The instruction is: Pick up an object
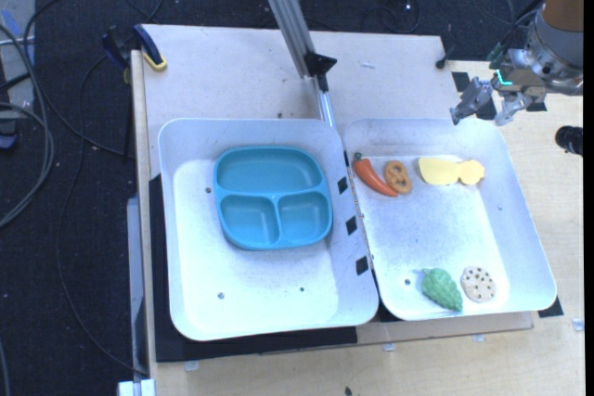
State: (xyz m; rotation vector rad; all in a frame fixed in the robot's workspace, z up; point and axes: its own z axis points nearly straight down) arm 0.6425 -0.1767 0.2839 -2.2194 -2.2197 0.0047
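Two white bins sit side by side. The left bin (186,292) holds one blue tray (274,198) with three compartments, lying in its upper half; nothing shows inside the compartments.

The right bin (520,246) holds five small things. Along its upper part lie a carrot (374,175), slanted, with a pretzel (398,176) touching its right end, and to their right a yellow piece (449,171), perhaps a cheese or fruit toy, too small to tell. Near the lower edge lie a green leafy piece (443,288) and just beside it a cookie (478,284).

The middle of the right bin is bare, with open floor between the upper row and the lower pair. The carrot lies close to the wall shared with the left bin; the cookie and leafy piece sit near the front rim.

The gripper (490,105) hangs above the right bin's upper right corner, apart from every object. Its fingers look spread, with nothing between them.
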